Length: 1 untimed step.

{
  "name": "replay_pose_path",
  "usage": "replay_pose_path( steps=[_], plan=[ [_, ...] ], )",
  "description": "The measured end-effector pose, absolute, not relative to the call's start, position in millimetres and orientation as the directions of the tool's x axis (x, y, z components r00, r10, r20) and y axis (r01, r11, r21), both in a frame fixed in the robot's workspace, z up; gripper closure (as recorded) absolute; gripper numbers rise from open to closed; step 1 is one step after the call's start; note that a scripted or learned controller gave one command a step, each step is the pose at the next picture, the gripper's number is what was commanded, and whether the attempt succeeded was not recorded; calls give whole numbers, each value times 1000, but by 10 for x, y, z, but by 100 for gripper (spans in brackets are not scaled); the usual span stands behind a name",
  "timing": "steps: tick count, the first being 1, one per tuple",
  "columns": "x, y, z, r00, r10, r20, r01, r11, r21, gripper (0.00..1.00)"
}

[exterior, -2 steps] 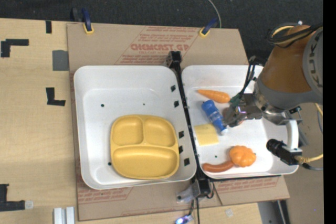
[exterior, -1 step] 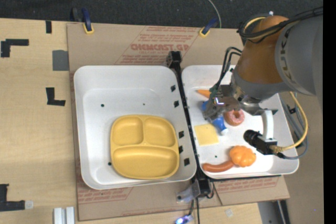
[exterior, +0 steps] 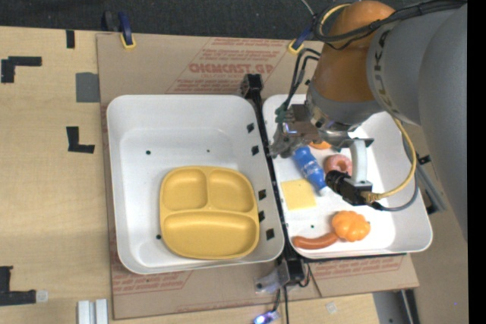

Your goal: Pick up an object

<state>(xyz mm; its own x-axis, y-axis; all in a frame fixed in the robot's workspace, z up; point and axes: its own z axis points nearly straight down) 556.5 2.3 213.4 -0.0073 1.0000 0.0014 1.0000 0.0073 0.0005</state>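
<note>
Cardboard sheet (exterior: 220, 68): covers the worktop under both bins; it reaches the lower edge of the frame below them and runs on past them toward the top.
Red sausage (exterior: 314, 241): nearest item, lying along the lower rim of the right bin (exterior: 402, 235).
Orange fruit toy (exterior: 350, 225): touching the sausage's right end, loose on the bin floor.
Yellow divided plate (exterior: 209, 212): alone in the left bin (exterior: 125, 163), lower centre of the frame, untouched.
Yellow cheese slice (exterior: 299, 193): flat on the floor, left side of the right bin.
Blue bottle (exterior: 309, 167): lies at a slant just above the cheese, its upper end right under the gripper; it looks the likely target.
Pink ring (exterior: 338, 162): just right of the bottle, partly hidden by the wrist hardware.
Gripper (exterior: 291, 139): low over the upper left of the right bin, at the bottle's upper end.
Fingers: whether they are open or closed cannot be told from this slant; nothing is seen between them.
Progress: by my reading nothing is lifted yet; every item rests in a bin. The grasp and the lift remain.
</note>
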Motion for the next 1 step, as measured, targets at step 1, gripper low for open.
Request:
replay_pose_path(
  steps=[1],
  plan=[
    [5751, 585, 2210, -7, 1000, 1, 1000, 7, 0, 100]
  ],
)
